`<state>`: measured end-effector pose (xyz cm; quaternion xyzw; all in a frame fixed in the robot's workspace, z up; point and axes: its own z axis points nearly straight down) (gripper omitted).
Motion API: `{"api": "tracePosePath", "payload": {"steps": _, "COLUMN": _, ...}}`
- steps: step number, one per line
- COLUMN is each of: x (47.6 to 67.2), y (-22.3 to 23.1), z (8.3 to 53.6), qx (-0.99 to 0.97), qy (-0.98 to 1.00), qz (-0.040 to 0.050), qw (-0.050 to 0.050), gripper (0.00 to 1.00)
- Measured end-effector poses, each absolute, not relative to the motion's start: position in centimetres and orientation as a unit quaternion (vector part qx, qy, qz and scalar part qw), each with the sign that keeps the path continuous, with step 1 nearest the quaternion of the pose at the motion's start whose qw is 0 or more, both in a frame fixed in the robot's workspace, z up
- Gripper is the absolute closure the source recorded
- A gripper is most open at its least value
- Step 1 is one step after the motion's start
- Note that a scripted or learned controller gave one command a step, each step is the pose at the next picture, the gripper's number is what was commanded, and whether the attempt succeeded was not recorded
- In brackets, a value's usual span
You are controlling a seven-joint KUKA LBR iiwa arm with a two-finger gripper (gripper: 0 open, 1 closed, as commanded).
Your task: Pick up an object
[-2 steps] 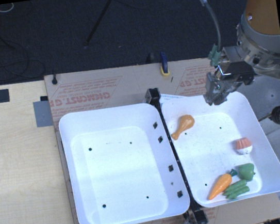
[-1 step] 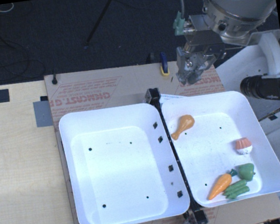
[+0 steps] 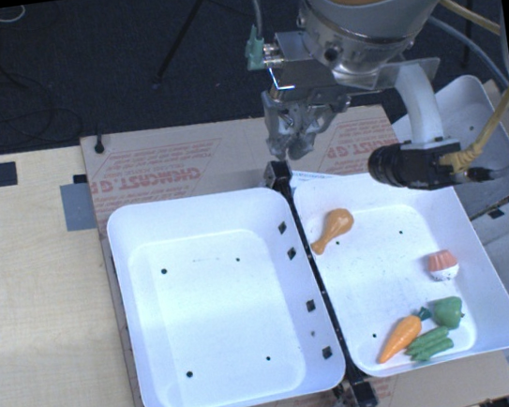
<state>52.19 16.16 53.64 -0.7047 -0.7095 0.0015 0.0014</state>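
The right bin [image 3: 493, 276] holds several toy foods. A tan drumstick [image 3: 332, 228] lies near its upper left. A small pink and white cupcake [image 3: 442, 264] sits by the right wall. Along the front lie an orange carrot [image 3: 400, 337], a green pepper [image 3: 447, 311] and a green pea pod [image 3: 431, 345], close together. My gripper [image 3: 292, 140] hangs high above the far end of the divider between the two bins, well clear of every object. Nothing shows between its fingers.
The left bin [image 3: 131, 264] sits beside the right one, joined by a black clipped divider [image 3: 304, 266]. Both rest on a cardboard sheet [image 3: 173, 167] over a pale wooden bench [image 3: 36, 325]. Dark floor and cables lie beyond.
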Motion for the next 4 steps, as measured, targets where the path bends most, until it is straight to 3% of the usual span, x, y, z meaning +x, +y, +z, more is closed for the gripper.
{"api": "tracePosePath", "payload": {"steps": 1, "x": 58.1, "y": 20.5, "z": 53.5, "qx": -0.705, "qy": -0.709, "qz": 0.002, "qw": 0.001, "gripper": 1.0}}
{"api": "tracePosePath", "payload": {"steps": 2, "x": 58.2, "y": 24.5, "z": 53.6, "qx": -0.706, "qy": -0.709, "qz": 0.0017, "qw": 0.001, "gripper": 1.0}}
{"api": "tracePosePath", "payload": {"steps": 3, "x": 58.1, "y": 24.4, "z": 53.7, "qx": -0.706, "qy": -0.708, "qz": 0.0021, "qw": 0.001, "gripper": 0.0}}
{"api": "tracePosePath", "payload": {"steps": 4, "x": 58.1, "y": 24.4, "z": 53.7, "qx": -0.706, "qy": -0.708, "qz": 0.0021, "qw": 0.001, "gripper": 0.0}}
